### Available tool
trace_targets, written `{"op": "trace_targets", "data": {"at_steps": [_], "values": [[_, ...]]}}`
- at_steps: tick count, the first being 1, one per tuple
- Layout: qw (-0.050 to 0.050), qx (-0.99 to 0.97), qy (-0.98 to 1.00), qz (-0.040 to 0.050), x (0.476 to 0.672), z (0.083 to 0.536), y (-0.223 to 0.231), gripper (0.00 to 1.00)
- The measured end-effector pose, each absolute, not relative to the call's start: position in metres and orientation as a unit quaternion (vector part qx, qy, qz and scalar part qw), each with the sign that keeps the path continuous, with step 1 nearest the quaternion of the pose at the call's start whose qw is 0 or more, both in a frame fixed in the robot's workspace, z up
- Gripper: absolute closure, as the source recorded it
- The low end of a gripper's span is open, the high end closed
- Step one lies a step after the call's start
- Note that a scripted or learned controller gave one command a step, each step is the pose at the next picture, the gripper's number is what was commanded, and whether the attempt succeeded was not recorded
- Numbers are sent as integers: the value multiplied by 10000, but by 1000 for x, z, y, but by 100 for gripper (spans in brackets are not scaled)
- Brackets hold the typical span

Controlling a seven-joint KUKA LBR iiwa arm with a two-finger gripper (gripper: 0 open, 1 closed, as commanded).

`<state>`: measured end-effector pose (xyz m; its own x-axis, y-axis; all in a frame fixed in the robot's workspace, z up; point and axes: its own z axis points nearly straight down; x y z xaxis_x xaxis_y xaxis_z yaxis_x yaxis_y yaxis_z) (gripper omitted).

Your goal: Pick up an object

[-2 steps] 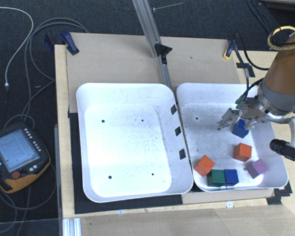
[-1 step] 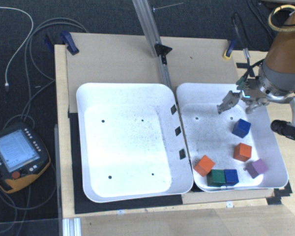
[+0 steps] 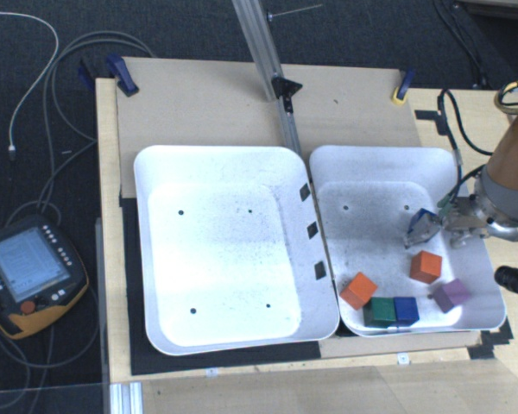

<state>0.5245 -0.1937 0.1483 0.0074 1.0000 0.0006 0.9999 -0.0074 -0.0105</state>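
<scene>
Grey gripper (image 3: pixel 423 228) is seen spread apart, with nothing pinched, in the right bin (image 3: pixel 363 166). An orange block (image 3: pixel 426 266) sits near, at six o'clock. The gripper should be lowered straight around that block, then closed slowly.

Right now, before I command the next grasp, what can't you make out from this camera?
- Gripper: too small and blurred in the camera view to tell open from shut, or whether it touches the right bin.
- Arm: cut off by the right edge.
- Green block and blue block: touching or merely close, unclear at this size.
</scene>
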Motion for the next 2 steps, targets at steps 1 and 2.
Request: {"op": "trace_targets", "data": {"at_steps": [1, 2], "values": [[3, -7070, -7072, -3, 529, 153, -189, 0], [-130, -7072, -7069, -39, 496, 117, -182, 0]]}}
